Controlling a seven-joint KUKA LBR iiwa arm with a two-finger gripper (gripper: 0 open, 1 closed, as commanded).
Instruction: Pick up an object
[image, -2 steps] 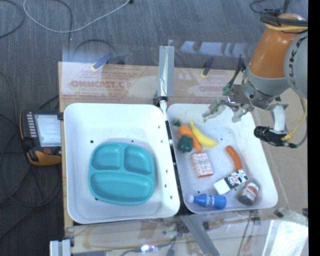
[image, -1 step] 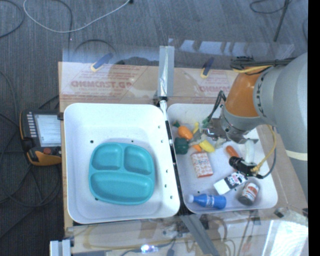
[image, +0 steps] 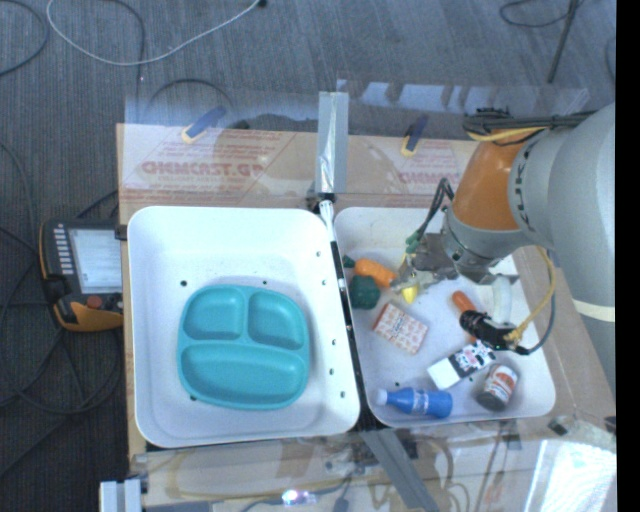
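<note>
**Arm low over the right bin's far half, target among small clutter**

The gripper (image: 418, 268) hangs low in the right bin (image: 540, 395), just above a small yellow piece (image: 408, 293) near the far left part. Whether the claw is open or closed cannot be told; the wrist hides it. Just beside lie an orange carrot-like toy (image: 375, 270) and a dark green lump (image: 363, 292) against the left wall, with a checkered cracker-like pad (image: 400, 328) toward the middle. The yellow piece looks light, rigid and likely slick plastic; a pinch across its narrow width seems best. The left bin (image: 160, 240) carries a teal divided tray (image: 243, 347).
</note>
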